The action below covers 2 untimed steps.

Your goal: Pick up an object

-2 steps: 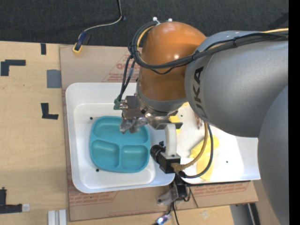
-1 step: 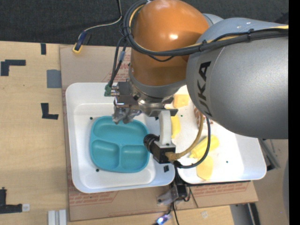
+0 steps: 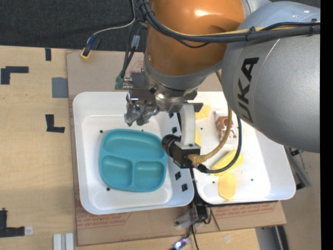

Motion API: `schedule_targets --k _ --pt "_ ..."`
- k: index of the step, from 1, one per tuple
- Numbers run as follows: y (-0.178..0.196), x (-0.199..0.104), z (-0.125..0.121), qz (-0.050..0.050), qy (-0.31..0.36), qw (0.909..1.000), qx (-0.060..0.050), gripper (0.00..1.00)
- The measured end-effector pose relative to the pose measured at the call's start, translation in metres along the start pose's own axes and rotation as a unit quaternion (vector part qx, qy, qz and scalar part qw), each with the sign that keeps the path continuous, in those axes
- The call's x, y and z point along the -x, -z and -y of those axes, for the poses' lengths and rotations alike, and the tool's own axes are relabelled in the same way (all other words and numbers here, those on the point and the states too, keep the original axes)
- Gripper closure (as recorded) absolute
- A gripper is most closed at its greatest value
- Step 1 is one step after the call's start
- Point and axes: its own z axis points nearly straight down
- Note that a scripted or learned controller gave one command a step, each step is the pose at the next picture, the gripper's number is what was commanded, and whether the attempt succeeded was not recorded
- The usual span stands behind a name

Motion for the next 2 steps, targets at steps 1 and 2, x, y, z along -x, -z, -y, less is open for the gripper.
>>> schedule_targets --k 1,2 --pt "0.082 0.021 -0.081 -0.001 -0.001 1.0 0.003 1.0" --pt "0.132 0.053 -0.134 0.0 -0.001 1.0 0.002 1.0"
